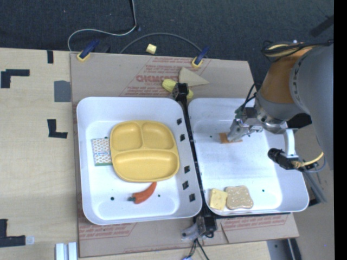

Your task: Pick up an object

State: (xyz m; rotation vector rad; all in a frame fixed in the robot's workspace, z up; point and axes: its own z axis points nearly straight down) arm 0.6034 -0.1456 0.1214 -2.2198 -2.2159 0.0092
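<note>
Camera view: claw (234, 136) is seen lowered at the small brown piece (223, 138), at 11 o'clock in the right bin (282, 196). Claw state cannot be told. The piece should be centred and closure confirmed before lifting.

The gripper (234, 135) is low in the right bin (282, 177), touching a small brown piece (223, 139). At 6 o'clock from it lie a yellow block (218, 199) and a toast slice (239, 197).
</note>
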